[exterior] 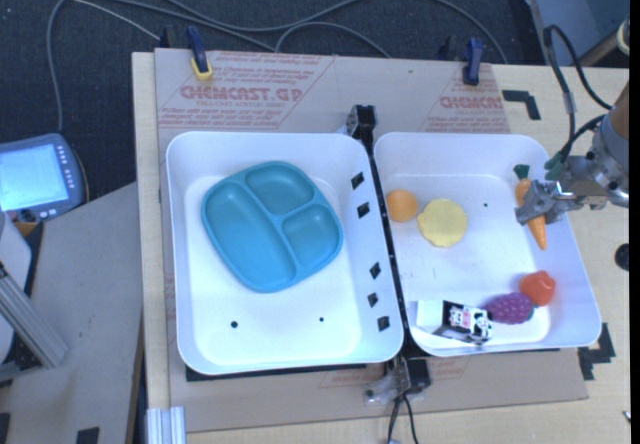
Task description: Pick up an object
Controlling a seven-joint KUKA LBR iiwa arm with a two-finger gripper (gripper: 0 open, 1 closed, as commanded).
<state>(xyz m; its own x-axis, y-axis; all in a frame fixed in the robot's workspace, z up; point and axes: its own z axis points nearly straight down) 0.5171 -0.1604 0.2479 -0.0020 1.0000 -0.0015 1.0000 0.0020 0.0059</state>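
The claw (540,204) sits low over the right edge of the right bin (480,154), directly above a toy carrot (534,222) that lies along that edge with its green top toward the far corner. The metal parts cover the carrot's middle, and I cannot tell whether the claw is wide, narrow or gripping it.

Elsewhere in this bin, a small orange fruit (402,205) rests near the left wall, with a pale yellow disc (442,222) just beside it (they look close to touching). Toward the near right corner lie a red toy (538,286) and a purple grape bunch (510,308), side by side, and a small black-and-white printed piece (464,320) lies at the near edge.

The left bin (195,327) carries a blue divided plate (272,224) in its far half. Both bins rest on the tabletop (300,92), a brown board with red lettering.
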